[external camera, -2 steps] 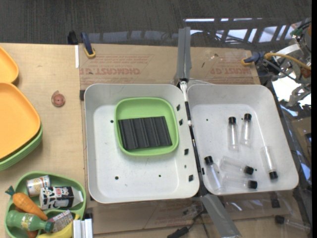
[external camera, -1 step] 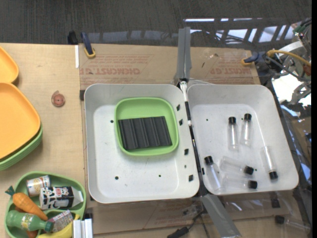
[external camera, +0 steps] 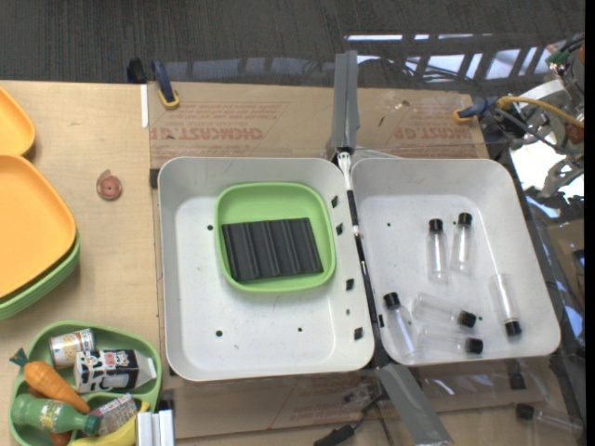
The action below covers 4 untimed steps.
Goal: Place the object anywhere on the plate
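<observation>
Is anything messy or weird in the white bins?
The clear plastic vials with black caps lie scattered at different angles in the right white bin. The green square plate already bears a dark ribbed slab.

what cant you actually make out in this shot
- Clear vials in the right bin, camera view: transparent against white, so the exact count is unsure.
- Green plate: a dark ribbed slab covers its floor.
- Orange trays: cut off by the left edge.
- Toy food bowl: cropped at the bottom.

Sitting here: 2 white bins [external camera: 177,277], 1 green plate [external camera: 275,196] w/ 1 dark ridged pad [external camera: 274,249], 6 black-capped vials [external camera: 435,247] in the right bin.
</observation>
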Available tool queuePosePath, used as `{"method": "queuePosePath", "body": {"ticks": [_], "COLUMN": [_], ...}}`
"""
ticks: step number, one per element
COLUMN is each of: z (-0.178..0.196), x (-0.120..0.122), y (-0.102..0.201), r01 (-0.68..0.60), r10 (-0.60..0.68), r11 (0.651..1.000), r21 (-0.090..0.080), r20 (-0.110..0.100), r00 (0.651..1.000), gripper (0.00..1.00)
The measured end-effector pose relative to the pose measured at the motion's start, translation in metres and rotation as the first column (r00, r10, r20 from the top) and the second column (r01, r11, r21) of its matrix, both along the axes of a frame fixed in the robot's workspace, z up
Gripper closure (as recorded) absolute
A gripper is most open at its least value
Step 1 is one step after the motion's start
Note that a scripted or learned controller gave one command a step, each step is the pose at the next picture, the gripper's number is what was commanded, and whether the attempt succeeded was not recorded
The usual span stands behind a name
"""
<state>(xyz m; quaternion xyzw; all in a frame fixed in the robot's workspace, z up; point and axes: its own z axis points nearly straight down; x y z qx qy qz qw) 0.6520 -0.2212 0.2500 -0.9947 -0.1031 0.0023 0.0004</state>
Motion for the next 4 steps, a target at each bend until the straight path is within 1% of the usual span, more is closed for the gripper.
{"method": "queuePosePath", "body": {"ticks": [2,4], "z": [-0.009,-0.006], "x": [0.002,-0.01], "y": [0.001,-0.001], "r01": [-0.004,0.008], "r10": [0.004,-0.008], "r11": [1.0,1.0], "r21": [0.0,0.001], "r20": [0.0,-0.001], "r00": [1.0,1.0], "gripper": [0.0,0.0]}}
